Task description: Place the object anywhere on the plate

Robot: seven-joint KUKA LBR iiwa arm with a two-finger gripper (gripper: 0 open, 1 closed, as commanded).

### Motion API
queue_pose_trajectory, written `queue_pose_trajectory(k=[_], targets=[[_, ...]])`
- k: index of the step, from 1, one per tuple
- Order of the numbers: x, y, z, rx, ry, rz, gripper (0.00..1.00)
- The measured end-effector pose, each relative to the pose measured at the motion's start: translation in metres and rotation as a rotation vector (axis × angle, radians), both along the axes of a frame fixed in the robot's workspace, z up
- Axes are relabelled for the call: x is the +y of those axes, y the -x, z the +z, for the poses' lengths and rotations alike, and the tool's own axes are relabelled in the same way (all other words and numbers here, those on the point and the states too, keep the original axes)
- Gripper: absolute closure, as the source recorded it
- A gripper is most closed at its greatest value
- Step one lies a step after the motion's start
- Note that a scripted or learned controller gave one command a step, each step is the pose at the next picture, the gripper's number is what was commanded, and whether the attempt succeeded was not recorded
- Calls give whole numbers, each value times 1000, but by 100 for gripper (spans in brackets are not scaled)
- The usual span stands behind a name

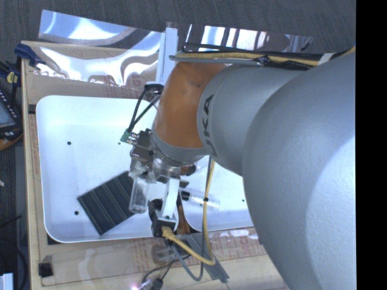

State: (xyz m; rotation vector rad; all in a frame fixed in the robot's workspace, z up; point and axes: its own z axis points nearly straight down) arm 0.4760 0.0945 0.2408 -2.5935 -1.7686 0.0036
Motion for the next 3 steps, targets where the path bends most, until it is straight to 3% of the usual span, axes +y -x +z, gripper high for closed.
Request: queue_pose_trajectory(k=[1, 2, 3], targets=[[71, 2, -120, 6, 3, -143, 100], [2, 0, -50, -1, 0, 182, 100], [79, 1, -1, 1, 1, -119, 100]])
